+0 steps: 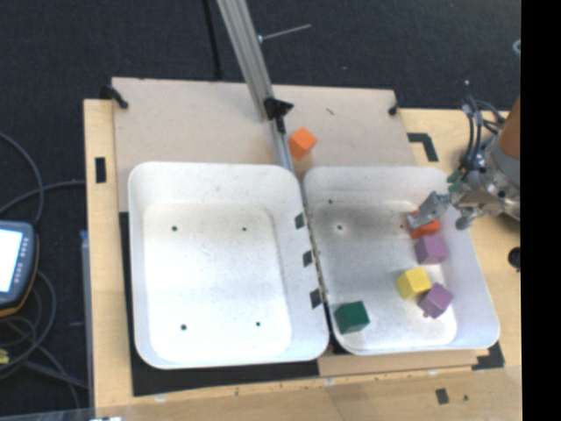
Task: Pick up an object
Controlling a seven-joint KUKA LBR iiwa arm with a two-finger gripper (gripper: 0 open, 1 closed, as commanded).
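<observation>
In the right bin [386, 182], going rightward: green cube [351, 316] at its near-left corner, yellow cube [414, 282], then the orange block [424, 228] under the gripper [429, 210]. Jaw state unclear. The block looks light and rigid; grip its flat sides.

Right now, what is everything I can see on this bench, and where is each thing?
Purple blocks: 2, purple, right bin; one just below the gripper, one near the front right corner.
Yellow block: 1, yellow, right bin, between the two purple ones.
Green block: 1, dark green, front left corner of the right bin.
Red-orange block: 1, right bin, right at the gripper tips.
Orange block: 1, on the bench behind the bins.
Bins: 2, white, side by side; left, right.
Metal rail: 1, silver, slanting from the back.
Handheld screen: 1, far left.
Gripper: 1, grey, over the right bin.
</observation>
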